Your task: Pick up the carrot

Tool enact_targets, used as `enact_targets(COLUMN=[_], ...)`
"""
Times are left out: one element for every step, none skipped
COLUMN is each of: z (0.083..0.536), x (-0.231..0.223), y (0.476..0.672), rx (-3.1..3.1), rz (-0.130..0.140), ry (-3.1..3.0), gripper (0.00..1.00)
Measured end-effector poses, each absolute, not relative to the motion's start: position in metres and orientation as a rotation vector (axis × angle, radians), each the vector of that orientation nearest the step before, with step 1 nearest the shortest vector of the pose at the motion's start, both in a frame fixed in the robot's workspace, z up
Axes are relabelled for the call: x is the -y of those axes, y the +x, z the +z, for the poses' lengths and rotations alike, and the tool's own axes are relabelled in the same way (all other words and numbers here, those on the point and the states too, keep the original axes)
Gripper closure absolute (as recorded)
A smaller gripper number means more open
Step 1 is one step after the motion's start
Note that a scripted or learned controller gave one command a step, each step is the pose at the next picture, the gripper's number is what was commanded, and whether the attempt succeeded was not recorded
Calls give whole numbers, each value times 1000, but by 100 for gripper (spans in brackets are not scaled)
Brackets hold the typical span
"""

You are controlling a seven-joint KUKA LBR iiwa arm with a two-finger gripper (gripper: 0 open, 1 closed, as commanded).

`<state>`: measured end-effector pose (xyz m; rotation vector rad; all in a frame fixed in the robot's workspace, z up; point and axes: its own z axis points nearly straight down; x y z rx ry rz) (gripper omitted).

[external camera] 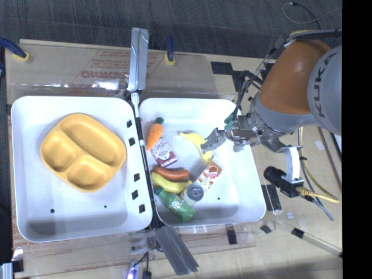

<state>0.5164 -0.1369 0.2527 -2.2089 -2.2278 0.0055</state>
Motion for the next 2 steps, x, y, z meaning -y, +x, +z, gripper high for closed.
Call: enact_targets(z=[190,317], x=[72,61], y=[552,570], rx=[2406,2607], rz=[6,2], ry=[-2013,-1753], gripper=[0,0])
